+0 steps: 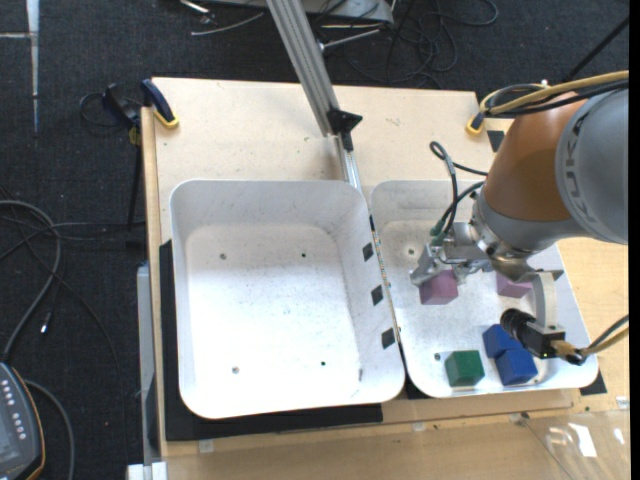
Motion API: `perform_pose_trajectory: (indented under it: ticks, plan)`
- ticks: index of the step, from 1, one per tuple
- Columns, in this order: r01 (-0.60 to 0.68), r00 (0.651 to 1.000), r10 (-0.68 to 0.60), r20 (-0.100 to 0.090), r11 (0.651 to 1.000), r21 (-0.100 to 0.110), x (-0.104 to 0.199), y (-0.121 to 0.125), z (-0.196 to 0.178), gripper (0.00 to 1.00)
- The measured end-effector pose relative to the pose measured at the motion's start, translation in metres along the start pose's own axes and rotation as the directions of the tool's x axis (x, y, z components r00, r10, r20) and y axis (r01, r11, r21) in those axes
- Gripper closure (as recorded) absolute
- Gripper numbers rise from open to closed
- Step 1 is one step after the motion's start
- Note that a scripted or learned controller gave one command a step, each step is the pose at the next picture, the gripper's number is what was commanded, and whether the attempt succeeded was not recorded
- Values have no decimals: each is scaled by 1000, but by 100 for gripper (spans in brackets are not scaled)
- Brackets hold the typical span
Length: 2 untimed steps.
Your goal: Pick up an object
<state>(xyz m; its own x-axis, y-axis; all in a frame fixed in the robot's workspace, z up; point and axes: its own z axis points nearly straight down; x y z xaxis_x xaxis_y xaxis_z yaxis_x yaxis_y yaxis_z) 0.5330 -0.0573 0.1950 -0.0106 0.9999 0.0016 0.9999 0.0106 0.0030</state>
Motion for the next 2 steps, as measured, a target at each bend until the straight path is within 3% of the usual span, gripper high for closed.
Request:
perform_pose_trajectory:
  ticks: [1, 2]
  plan:
    - [-9, 1000, 9, 2, 1000, 0, -7, -19, -36, 100]
    - [0, 1000, 0, -1, 1000, 3, 73, 46, 3, 100]
